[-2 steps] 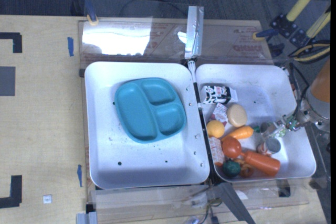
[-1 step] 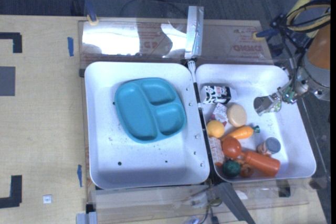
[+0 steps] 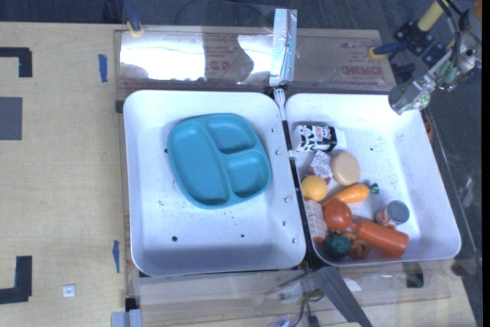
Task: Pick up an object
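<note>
Carrot (image 3: pixel 351 194) | likely light, stiff, slick plastic; take across its thick middle | right bin (image 3: pixel 432 165), amid toy food | gripper (image 3: pixel 407 97) over far rim, fingers' state unreadable

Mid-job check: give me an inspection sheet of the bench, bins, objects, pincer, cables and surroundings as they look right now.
Surface: wooden bench bearing left bin and right bin.
Job's things: small toy foods piled in right bin's lower left, including carrot, orange bottle, cow-print carton.
Clutter: blue divided tray in left bin.
Pincer: over right bin's top right corner, away from the pile.
Cables: yellow cable at top right.
Surroundings: clear panel behind bins.
</note>
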Available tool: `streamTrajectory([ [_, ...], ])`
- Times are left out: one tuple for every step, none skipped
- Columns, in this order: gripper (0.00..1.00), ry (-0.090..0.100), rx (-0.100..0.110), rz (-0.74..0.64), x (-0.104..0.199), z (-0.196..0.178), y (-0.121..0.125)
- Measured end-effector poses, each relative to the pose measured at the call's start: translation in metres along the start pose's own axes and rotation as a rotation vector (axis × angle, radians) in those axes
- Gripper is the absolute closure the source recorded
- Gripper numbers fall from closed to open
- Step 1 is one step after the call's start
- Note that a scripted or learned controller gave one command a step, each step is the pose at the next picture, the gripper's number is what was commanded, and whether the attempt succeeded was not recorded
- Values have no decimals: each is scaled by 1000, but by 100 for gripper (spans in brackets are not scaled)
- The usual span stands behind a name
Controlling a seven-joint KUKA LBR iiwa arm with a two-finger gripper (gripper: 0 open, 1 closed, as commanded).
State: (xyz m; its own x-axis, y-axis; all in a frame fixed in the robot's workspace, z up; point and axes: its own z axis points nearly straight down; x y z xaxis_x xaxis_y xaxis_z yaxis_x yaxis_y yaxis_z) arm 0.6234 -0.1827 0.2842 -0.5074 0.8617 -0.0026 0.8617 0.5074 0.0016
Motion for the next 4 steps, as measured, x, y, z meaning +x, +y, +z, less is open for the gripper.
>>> streamTrajectory([
  [100, -1, 0, -127, -43, -4, 27],
  [100, -6, -2, -129, -44, -13, 29],
  [100, -10, -4, -130, -44, -21, 31],
  [100, -3, -1, -155, -56, -27, 14],
])
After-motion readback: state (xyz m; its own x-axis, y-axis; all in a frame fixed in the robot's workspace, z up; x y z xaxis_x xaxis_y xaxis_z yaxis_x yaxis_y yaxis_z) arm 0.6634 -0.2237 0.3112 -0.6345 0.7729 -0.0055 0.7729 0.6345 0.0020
